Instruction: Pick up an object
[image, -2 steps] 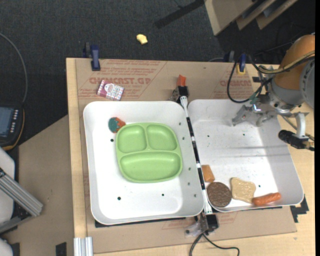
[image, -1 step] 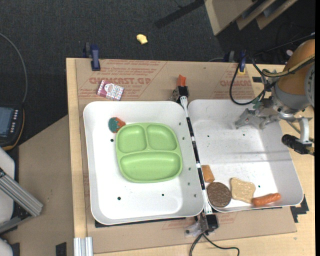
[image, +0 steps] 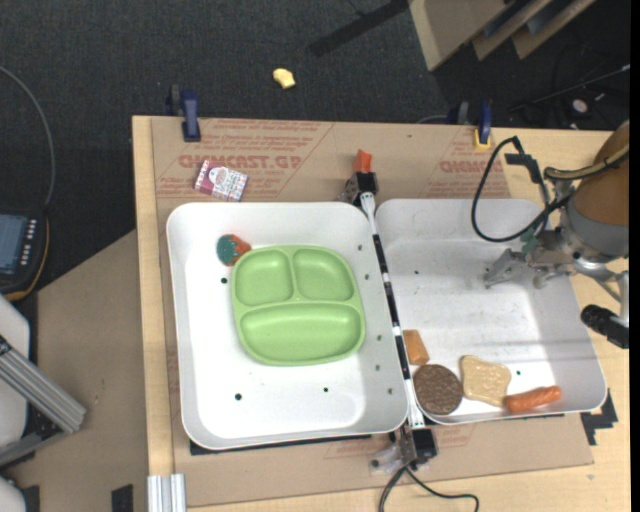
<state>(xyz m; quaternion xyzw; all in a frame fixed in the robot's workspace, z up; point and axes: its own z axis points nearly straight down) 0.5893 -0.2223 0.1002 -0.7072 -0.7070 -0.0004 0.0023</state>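
My gripper hangs over the upper middle of the right bin, its two fingers spread open above bare bin floor, with nothing between them. The loose objects lie along that bin's front edge, well below the gripper: a small orange block, a round brown cookie, a tan slice of toast and an orange sausage-like piece. In the left bin a green divided plate sits in the middle, with a small red and teal object at its upper left corner.
A black cable loops from the arm over the right bin's back edge. A small pink packet lies on the cardboard behind the left bin. Blue clamps hold the board's back edge.
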